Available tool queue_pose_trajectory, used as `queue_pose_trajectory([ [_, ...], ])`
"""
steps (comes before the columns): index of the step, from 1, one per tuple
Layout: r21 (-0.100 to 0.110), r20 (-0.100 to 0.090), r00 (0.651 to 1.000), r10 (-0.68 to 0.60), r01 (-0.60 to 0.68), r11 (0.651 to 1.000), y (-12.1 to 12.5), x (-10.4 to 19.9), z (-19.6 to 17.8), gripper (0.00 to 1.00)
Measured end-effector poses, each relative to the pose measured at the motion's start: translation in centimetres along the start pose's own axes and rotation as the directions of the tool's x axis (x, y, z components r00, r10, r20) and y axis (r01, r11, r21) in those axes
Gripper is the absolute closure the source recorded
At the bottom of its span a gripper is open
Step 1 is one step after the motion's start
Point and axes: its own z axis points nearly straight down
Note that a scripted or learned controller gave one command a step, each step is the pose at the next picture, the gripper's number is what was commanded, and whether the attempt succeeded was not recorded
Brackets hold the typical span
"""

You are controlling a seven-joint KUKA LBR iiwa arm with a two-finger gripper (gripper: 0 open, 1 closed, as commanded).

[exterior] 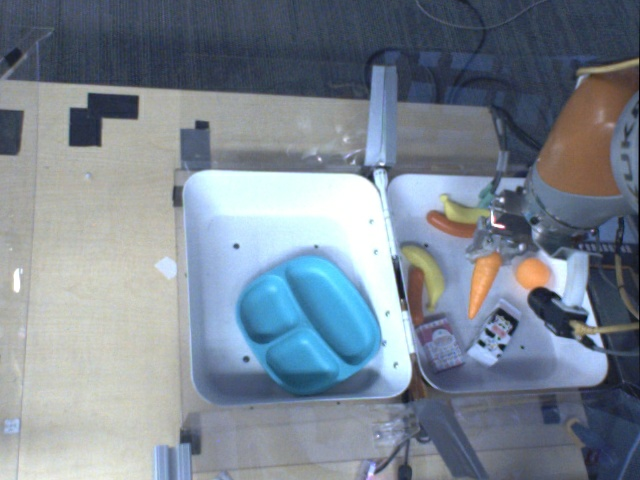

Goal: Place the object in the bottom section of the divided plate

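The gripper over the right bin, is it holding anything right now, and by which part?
It cannot be told. The gripper sits at the top end of the orange carrot in the right white bin, but no grasp is visible.

Desk (90, 298): pale wood-grain top, glossy, with faint reflections along the left side. Black rectangular marks (100, 116) sit on its far left part, one stepped in shape, one cut by the left edge. A small white scrap (165, 266) lies on the wood left of the bins.

Floor (250, 18): dark blue-grey carpet with fine texture beyond the desk's far edge. A thin cable (470, 13) loops across it at upper right.

A grey metal post (383, 118) stands upright at the far edge. Light even and diffuse, shadows soft.
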Motion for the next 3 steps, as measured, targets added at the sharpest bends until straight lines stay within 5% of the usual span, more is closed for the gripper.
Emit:
queue_pose_trajectory([
  [1,0.002,0.001,0.986,0.167,-0.167,0.986,5.2,-2.5,5.9,1.0],
  [2,0.001,0.0,1.0,0.01,-0.01,1.0,13.0,-0.8,12.2,1.0],
  [3,-0.01,0.002,1.0,0.009,-0.009,1.0,13.1,-0.8,12.4,0.0],
])
